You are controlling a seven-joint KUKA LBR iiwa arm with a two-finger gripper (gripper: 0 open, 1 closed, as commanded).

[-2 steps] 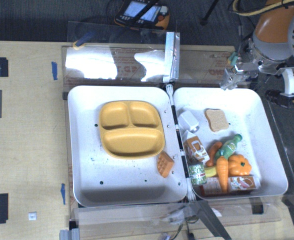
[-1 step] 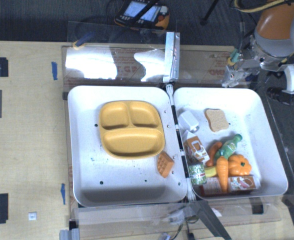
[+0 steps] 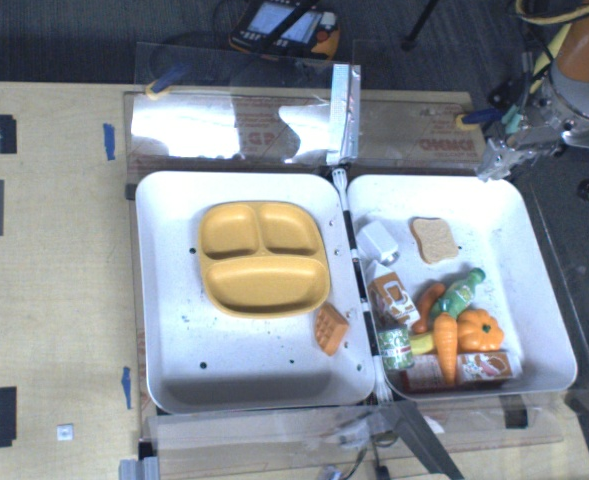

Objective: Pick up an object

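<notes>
The right bin [image 3: 546, 298] holds a heap of toy food: a bread slice [image 3: 434, 238], a white block [image 3: 377, 240], a brown packet [image 3: 392, 300], a green bottle [image 3: 461, 290], a carrot [image 3: 444, 336], an orange pepper [image 3: 479, 330], a green can [image 3: 395, 349] and a red packet [image 3: 479, 368]. In the left bin [image 3: 164, 298] lie a yellow divided plate [image 3: 264, 258] and an orange-brown wedge [image 3: 330, 329]. My gripper [image 3: 496, 160] hangs over the far right corner of the right bin, well apart from every object, with nothing visibly in it.
A clear plastic screen [image 3: 234, 118] and a metal post [image 3: 343, 113] stand behind the bins. A handheld pendant [image 3: 284, 26] lies on the floor beyond. The food crowds the right bin's near half. Wooden bench surface stretches to the left.
</notes>
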